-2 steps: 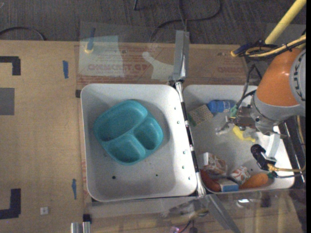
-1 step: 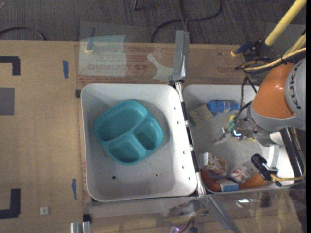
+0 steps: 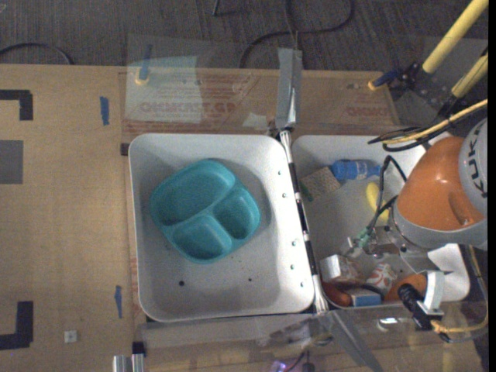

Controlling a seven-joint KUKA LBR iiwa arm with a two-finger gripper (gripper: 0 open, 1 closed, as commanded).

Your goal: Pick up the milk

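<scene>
Two bins; milk (image 3: 363, 295), I judge the small carton lying in the right bin's (image 3: 341, 149) near corner, just below the gripper (image 3: 373, 248); claw state I cannot tell; probably light and crushable; I'd pinch its narrow sides.

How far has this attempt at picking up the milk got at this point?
Nothing looks finished. The arm hangs over the right bin, above a pile of small items at its near end. I cannot pick out the milk in that clutter, nor see anything lifted clear of the bin. The teal divided plate sits alone in the left bin. The grasp and the lift both appear to remain.
</scene>
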